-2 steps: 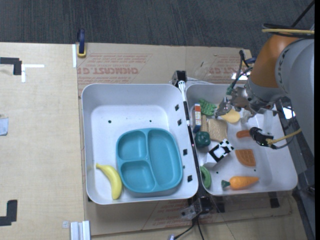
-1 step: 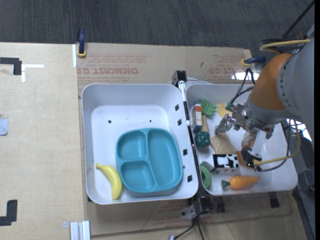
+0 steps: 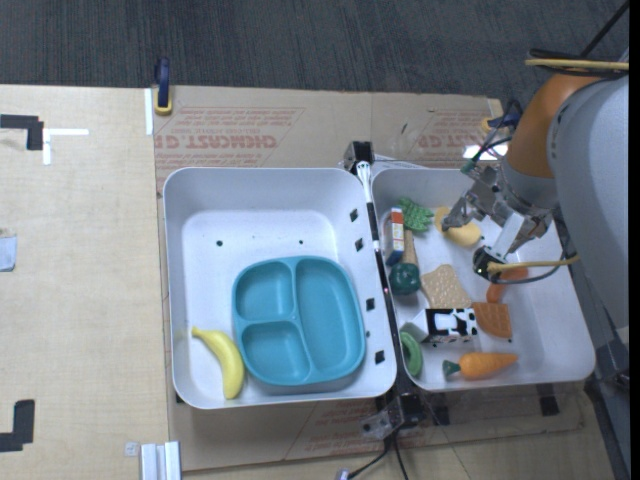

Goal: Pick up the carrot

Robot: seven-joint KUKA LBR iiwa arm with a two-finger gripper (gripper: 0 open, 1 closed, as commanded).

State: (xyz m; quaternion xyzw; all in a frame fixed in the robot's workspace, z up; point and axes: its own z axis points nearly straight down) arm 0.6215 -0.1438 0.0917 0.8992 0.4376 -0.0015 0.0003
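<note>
Though hand (image 3: pixel 468 214) state unclear, carrot (image 3: pixel 484 365) well apart from it, seemingly untouched.

Bright even light, soft shadows, sharp

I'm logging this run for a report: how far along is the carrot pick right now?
Done: nothing yet. The carrot lies on the floor of the right bin, near its front wall, with nothing gripping it. In hand: the gripper hangs over the back half of that bin, well apart from the carrot. Left: travel forward to the carrot, descend, grasp it and lift it.
</note>
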